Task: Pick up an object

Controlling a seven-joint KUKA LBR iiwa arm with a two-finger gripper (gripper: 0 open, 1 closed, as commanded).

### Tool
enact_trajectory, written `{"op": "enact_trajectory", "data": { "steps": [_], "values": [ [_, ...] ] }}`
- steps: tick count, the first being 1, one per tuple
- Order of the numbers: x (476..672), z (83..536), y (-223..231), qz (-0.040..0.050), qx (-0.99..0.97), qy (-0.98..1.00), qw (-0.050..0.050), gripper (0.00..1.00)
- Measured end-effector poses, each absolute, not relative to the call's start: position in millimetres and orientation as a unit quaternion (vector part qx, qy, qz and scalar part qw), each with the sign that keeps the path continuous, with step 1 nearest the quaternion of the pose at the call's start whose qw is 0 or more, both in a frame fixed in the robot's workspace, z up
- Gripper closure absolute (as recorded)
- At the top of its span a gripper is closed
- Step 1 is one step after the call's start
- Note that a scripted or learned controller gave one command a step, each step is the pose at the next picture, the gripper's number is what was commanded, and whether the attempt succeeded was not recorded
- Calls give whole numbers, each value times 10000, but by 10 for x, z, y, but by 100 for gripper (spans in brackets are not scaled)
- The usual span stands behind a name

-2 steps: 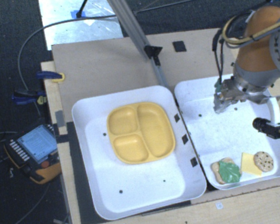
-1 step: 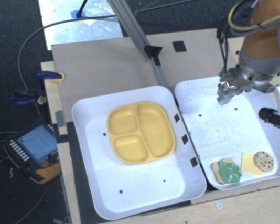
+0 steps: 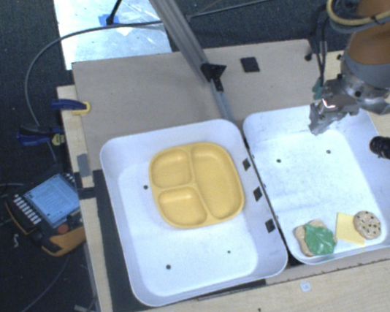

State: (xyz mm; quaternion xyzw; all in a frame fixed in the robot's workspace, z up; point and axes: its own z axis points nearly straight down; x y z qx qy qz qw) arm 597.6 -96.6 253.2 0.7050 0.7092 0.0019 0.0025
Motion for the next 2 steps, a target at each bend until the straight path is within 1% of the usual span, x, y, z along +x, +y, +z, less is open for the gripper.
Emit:
{"op": "enact_trajectory", "data": {
  "steps": [1,2],
  "values": [
    [5930,2527,-382,10,7034,7108,-3,100],
    [5865,2546,136,9,7034,7108,-3,100]
  ]
}}
